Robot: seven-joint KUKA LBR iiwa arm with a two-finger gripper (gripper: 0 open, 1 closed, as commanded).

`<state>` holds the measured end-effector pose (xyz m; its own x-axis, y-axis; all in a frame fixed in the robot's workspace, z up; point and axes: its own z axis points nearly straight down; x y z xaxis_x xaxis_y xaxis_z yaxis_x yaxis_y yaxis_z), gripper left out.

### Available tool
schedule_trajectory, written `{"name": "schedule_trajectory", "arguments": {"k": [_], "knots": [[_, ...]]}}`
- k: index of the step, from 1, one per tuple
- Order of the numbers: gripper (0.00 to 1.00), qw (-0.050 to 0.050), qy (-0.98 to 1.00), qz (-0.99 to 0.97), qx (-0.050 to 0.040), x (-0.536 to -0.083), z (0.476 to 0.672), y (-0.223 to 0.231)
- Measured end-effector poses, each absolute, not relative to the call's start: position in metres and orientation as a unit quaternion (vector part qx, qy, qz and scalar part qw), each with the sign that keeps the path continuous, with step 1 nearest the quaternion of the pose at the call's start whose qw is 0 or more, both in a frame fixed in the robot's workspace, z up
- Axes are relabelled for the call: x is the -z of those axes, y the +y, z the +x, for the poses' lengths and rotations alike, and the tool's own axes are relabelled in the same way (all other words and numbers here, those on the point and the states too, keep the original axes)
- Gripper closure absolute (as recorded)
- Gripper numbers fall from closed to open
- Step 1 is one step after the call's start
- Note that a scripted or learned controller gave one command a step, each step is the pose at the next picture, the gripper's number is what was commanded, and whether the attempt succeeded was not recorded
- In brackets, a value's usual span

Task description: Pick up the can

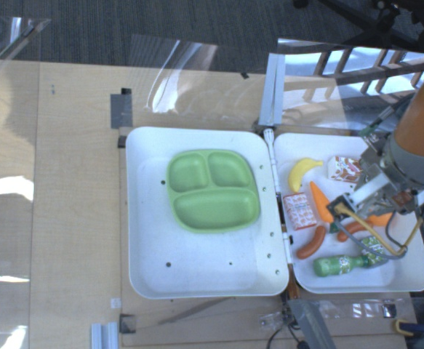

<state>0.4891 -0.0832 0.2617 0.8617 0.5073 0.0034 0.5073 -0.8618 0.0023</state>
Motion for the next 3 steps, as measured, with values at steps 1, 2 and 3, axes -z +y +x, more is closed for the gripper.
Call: {"name": "schedule_trajectory", "arguments": {"k": [1, 2, 3], "knots": [[1.0, 0.002, 0.285, 0.959, -0.0016, -0.275, 0.525, -0.204], [1.0, 0.0, 0.482, 0.876, -0.0005, -0.221, 0.588, -0.137], [1.0, 0.002, 0.583, 0.812, -0.0014, -0.219, 0.545, -0.188]]}}
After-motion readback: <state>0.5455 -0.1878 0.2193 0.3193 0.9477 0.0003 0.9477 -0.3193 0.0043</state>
